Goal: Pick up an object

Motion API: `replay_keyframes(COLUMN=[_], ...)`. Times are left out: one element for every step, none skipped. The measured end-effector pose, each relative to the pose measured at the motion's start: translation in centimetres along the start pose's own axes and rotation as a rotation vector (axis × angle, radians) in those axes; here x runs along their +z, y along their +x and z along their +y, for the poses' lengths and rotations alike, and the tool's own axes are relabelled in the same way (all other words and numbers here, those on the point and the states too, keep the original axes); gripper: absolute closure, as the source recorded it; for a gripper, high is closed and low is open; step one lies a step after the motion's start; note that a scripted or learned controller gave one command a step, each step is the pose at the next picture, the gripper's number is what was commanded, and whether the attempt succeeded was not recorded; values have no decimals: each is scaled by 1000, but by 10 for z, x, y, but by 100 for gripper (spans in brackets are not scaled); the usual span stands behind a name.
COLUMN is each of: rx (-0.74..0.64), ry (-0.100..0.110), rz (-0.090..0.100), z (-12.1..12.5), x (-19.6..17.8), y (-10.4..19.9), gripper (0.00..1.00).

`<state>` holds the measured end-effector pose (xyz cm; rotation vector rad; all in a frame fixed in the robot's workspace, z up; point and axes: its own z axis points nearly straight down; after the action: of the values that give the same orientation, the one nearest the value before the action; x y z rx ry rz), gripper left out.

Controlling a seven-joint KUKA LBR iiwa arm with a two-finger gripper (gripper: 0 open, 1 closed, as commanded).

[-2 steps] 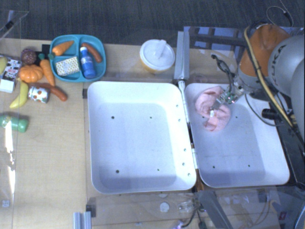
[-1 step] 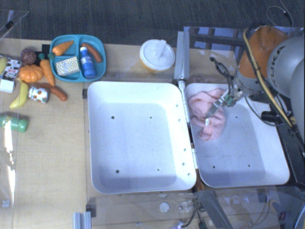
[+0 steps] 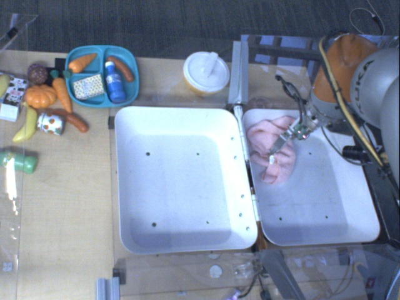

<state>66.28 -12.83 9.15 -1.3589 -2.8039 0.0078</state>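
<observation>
Since the pink cloth (image 3: 270, 150) lies crumpled in the far left part of the right bin (image 3: 337, 230), close to the wall it shares with the left bin (image 3: 181, 180), we judge it light, soft and floppy, best pinched at a raised fold near its middle. The pincer (image 3: 282, 144) sits down on the cloth's right side, touching it. We cannot tell how it is set or whether it has any fabric.
</observation>
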Motion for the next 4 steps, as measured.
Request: replay_keyframes(rx=[55, 105, 201, 198], ry=[-27, -24, -13, -29], rz=[-29, -27, -16, -28], z=[-20, 10, 16, -66], x=[2, 2, -26, 3], y=[49, 37, 14, 46], gripper=[0, 0, 0, 0])
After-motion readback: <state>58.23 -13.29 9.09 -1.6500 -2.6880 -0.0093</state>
